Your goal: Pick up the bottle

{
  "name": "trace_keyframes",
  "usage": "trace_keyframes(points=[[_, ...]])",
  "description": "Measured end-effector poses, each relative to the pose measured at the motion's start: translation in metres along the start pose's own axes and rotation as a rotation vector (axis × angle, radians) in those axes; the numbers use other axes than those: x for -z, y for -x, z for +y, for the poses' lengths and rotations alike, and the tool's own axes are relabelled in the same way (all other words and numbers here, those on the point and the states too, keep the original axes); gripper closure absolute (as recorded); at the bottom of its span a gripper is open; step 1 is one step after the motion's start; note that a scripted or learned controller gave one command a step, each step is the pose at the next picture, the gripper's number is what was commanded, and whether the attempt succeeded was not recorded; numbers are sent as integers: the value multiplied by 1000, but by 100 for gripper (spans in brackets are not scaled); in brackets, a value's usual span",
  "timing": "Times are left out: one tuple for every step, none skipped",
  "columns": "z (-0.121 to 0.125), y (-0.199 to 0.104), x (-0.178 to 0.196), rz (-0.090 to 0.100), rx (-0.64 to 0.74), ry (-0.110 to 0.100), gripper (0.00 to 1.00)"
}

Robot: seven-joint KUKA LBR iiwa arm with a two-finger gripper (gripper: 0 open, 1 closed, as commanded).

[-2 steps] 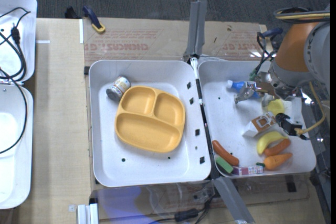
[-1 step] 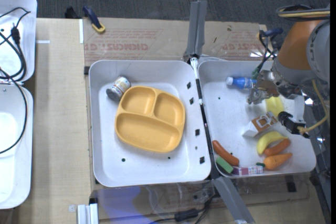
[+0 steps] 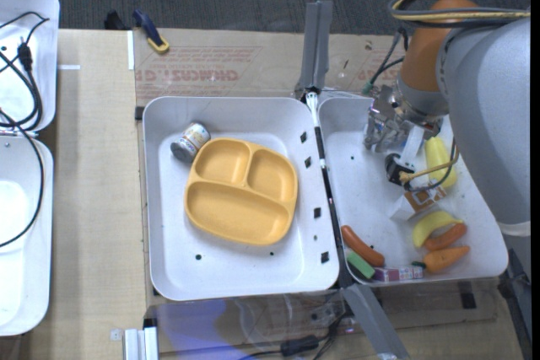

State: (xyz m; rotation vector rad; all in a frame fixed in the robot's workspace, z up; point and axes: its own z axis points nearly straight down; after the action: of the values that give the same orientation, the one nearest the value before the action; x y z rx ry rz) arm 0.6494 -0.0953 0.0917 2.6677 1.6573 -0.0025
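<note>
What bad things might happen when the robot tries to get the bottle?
1. The bottle lies on its side in the left bin, so it might roll away when touched.
2. It sits right against the yellow plate, leaving little room for fingers on that side.
3. The gripper is over the right bin, among toy foods like the banana, and may grab one of those instead.

A yellow divided plate (image 3: 242,201) is lying in the left bin (image 3: 164,253). In the right bin (image 3: 354,181), bananas (image 3: 437,223), carrots (image 3: 445,247), a sausage (image 3: 362,245) and a green piece (image 3: 360,266) are sitting near the front
</note>
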Motion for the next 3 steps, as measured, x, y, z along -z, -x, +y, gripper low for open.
trace_keyframes(points=[[0,0,0,-1,-1,0,0],[0,1,9,-3,2,0,100],[0,1,9,-3,1,-1,0]])
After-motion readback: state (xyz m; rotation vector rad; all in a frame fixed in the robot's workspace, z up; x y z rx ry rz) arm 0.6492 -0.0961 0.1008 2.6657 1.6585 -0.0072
